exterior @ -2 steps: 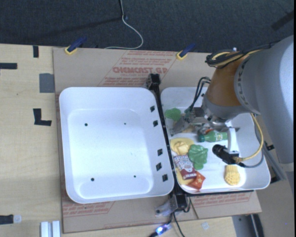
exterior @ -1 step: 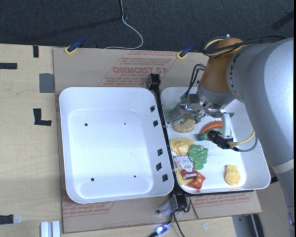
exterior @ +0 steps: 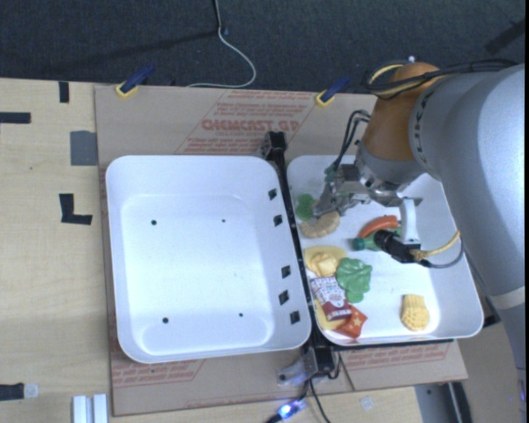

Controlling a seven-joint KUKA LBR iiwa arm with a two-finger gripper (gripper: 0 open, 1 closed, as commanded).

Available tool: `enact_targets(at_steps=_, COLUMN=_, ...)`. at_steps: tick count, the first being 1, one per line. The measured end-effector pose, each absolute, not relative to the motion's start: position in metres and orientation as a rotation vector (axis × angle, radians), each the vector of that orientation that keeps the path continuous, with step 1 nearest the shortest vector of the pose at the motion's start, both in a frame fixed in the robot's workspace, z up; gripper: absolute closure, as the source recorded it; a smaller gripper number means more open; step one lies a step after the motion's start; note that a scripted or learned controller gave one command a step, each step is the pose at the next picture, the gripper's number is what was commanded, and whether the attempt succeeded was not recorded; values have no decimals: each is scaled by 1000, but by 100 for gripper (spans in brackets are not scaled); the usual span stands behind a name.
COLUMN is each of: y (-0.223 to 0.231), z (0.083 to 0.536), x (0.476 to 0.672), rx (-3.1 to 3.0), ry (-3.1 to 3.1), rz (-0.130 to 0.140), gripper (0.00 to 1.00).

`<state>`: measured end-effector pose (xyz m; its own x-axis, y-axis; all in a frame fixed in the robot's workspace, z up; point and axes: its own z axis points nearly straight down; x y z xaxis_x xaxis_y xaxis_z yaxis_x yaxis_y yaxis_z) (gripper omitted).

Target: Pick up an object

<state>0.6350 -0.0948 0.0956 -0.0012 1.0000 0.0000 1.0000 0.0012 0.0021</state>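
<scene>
My gripper (exterior: 329, 203) hangs low in the right bin (exterior: 450, 320), near its left wall, with its fingers down over a tan round piece (exterior: 320, 226) and a small green item (exterior: 305, 206). Close by lie a red-orange pepper-like item (exterior: 377, 226), a yellow piece (exterior: 324, 259), a green leafy toy (exterior: 355, 275), a red-and-white packet (exterior: 337, 307) and a yellow corn piece (exterior: 414, 312). The fingertips are too small and dark to judge.
The left bin (exterior: 194, 254) sits beside the right one, separated by a black divider with clips (exterior: 286, 236). The bulky grey arm (exterior: 485, 166) with its orange band covers the right bin's far right. Cardboard (exterior: 238, 122) lies under both bins.
</scene>
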Motion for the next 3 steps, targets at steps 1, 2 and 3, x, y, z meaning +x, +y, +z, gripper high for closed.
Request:
enact_targets(at_steps=1, y=-102, z=160, x=606, rx=2221, ry=2220, rz=2, gripper=100)
enact_targets(at_steps=2, y=-96, z=183, x=556, rx=2225, ry=2222, rz=-4, gripper=100)
enact_targets(at_steps=3, y=-105, z=193, x=485, rx=2228, ry=2222, rz=-7, gripper=100)
